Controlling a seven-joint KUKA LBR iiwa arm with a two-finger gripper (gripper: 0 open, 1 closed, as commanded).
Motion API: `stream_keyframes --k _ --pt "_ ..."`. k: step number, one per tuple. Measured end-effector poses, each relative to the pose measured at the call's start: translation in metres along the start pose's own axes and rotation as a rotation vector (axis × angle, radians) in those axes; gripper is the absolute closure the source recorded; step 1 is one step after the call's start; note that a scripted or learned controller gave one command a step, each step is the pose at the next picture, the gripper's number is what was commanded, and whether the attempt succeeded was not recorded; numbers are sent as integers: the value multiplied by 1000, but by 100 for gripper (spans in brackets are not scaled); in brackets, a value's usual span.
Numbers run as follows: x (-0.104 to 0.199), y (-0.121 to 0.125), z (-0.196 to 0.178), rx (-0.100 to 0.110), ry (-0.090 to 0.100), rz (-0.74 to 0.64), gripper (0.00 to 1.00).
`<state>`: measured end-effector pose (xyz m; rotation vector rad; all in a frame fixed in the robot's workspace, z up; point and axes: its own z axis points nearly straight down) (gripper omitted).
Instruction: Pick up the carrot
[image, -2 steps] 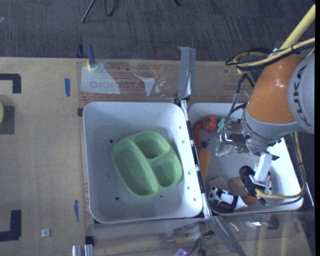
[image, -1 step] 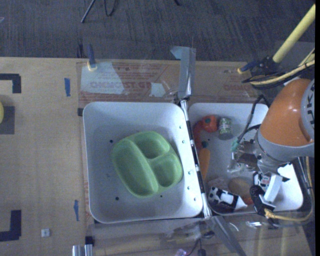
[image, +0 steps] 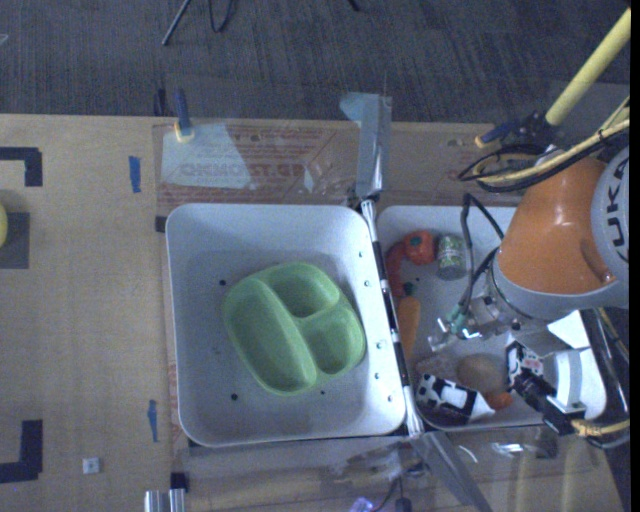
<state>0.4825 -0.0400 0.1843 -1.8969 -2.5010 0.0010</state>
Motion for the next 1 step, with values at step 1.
stream_keyframes --k 1 --pt "59 14 -30 -3 -2 64 100"
